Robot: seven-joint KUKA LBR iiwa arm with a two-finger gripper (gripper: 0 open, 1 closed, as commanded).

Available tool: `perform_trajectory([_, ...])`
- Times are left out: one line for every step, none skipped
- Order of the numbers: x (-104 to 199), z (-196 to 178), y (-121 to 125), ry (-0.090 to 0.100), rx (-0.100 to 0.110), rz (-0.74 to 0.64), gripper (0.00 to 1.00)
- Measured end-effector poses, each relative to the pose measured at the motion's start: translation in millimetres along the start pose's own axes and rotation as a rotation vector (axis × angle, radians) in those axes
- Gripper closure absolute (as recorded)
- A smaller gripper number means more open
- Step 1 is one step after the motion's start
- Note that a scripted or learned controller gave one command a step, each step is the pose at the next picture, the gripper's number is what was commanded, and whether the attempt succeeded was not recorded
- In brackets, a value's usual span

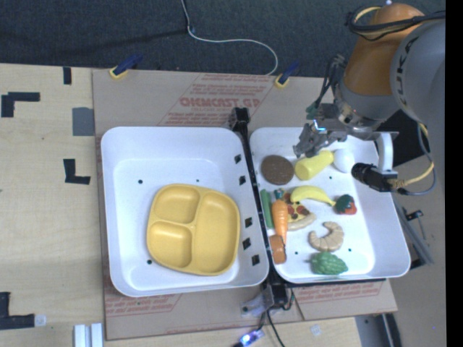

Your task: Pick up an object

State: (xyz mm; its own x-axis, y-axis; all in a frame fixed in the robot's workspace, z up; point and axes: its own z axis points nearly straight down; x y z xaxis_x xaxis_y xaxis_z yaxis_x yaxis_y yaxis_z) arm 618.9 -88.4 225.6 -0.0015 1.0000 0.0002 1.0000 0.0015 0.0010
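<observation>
Two white bins (116, 194) sit on a cardboard-covered desk (145, 92). At the right bin's far edge, the tool (309, 142) hovers against a yellow toy lemon (314, 165); its grip state is unclear. Descend centred over the lemon.

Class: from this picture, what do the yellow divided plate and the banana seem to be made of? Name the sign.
Yellow divided plate: likely moulded plastic, matt; uniform colour, soft rounded compartment edges. Banana: probably plastic toy food; flat, even yellow, small beside the plate.
</observation>
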Motion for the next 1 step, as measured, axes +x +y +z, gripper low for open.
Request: perform_trajectory([42.6, -9.6, -29.7, 0.002, 0.004, -0.004, 1.0])
